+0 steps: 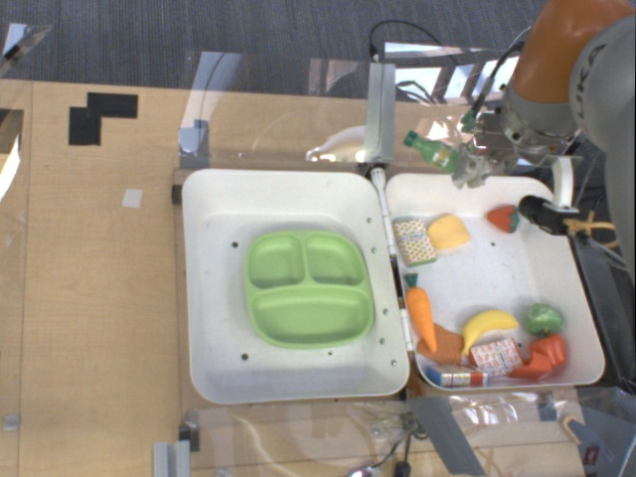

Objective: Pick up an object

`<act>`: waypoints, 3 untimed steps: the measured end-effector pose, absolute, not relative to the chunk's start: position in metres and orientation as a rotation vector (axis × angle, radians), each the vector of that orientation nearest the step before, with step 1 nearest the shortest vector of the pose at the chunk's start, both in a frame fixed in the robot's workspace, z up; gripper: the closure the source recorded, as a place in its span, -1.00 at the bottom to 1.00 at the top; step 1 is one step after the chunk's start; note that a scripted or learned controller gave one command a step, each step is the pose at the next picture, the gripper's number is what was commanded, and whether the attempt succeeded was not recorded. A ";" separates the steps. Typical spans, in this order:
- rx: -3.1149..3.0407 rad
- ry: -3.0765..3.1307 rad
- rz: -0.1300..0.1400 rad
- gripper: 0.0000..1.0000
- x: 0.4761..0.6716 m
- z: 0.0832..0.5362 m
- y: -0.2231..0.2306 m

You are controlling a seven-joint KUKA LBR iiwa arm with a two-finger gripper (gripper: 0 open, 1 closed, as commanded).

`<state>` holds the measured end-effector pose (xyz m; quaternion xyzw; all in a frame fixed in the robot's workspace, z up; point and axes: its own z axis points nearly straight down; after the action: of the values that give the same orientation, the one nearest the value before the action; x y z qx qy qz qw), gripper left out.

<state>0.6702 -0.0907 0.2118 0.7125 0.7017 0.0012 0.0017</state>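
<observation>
Bench [99, 316]: pale wood, bearing a black stepped mark [99, 115] at 10 o'clock.

Arm [571, 48]: enters at 2 o'clock, with the orange band uppermost and the grey wrist below it.

Left bin [199, 266]: white and shallow, at the view's centre. It holds one green plate [308, 288], lying flat mid-bin, with two small compartments on its far side and one long compartment on its near side.

Right bin [497, 266]: white, touching the left bin along a shared edge, at 3 to 4 o'clock of the view.

Contents of the right bin, by clock position within it:
- Carrot [421, 316]: at 8 o'clock, lying along the left wall.
- Banana [490, 324]: at 6 o'clock.
- Red item [545, 354]: at 5 o'clock, in the near right corner.
- Yellow block [448, 232]: at 11 o'clock.
- Patterned packet [413, 241]: just beside the block, at its 8 o'clock.
- Small carton [497, 354]: touching the banana's near side.
- Green ball [544, 318]: at 4 o'clock, just above the red item.
- Strawberry [504, 217]: at 1 o'clock, near the far wall.

Gripper [472, 167]: over the right bin's far rim, at 12 o'clock of that bin. Whether it is apart or together cannot be told.

Bottle [429, 149]: green, with a pale cap end. It lies tilted, just at 9 o'clock of the gripper, and its right end meets the gripper. It sits above the bin's far rim rather than among the other items. A clamp on it cannot be confirmed.
</observation>
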 end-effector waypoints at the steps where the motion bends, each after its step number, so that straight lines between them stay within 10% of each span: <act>1: 2.006 2.415 0.005 1.00 0.670 0.184 -0.029; 2: 2.472 1.936 0.005 1.00 0.670 0.185 -0.015; 3: 2.387 2.041 0.003 1.00 0.602 0.236 -0.056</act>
<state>0.6018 -0.0562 0.2361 0.7601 0.6498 0.0008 0.0007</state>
